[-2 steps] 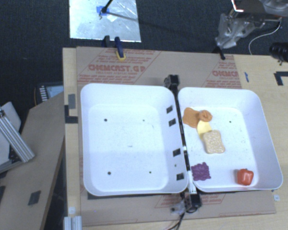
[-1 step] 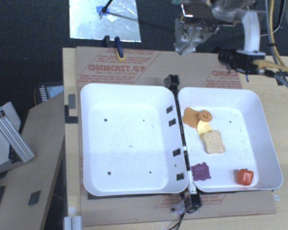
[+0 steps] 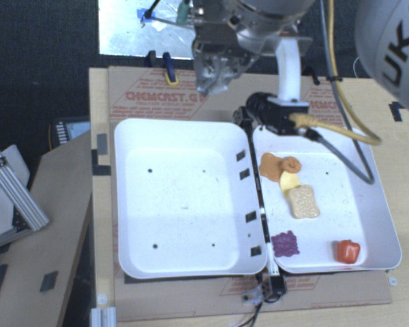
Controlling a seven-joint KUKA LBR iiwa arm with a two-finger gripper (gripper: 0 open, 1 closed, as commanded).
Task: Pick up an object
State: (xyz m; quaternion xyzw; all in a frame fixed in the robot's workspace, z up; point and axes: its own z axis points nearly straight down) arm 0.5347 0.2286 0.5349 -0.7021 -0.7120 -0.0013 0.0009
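White plastic bins sit side by side on my table, and all the candidates lie in the right-hand bin [image 3: 368, 182]. I count five: an orange pretzel-shaped toy [image 3: 278, 164] at the top of the cluster, a small yellow wedge [image 3: 290, 180] touching it below, a tan speckled slice like toy bread [image 3: 303, 202] just under that, a purple knobbly cluster like grapes [image 3: 285, 244] near the divider, and a red pepper-shaped toy [image 3: 347, 251] toward the front right corner.

My jaws [image 3: 215, 80] hang above the far edge of the left-hand bin [image 3: 129, 182], over the cardboard, well apart from every piece. Whether they are spread or closed I cannot tell; the metal head blurs there, and I see nothing held.

From the jaws the nearest piece, the pretzel, lies at about four o'clock, across the divider. The bread slice is further along nearly the same line, its long axis running roughly twelve to six, slightly tilted. I judge the coming move as a travel toward four o'clock, then a descent.
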